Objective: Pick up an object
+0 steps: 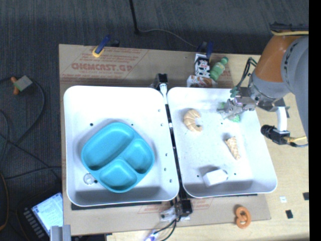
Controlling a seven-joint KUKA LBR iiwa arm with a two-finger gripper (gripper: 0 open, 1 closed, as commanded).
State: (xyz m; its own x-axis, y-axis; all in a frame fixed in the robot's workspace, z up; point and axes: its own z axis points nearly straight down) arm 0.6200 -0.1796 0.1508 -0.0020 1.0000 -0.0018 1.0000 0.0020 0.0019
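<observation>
Hand (234, 108) hovers at the right bin's (251, 182) far right corner — grip state I cannot tell. Nearest object, the croissant (192, 120), lies leftward of it — the bread stick (233, 147) nearer the camera.

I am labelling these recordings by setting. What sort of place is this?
Probably a robotics lab test bench, not a home. Two shallow white plastic bins sit side by side on a clamped brown cardboard sheet, a grey-and-orange robot arm reaches in, and loose black cables cross dark carpet.
</observation>
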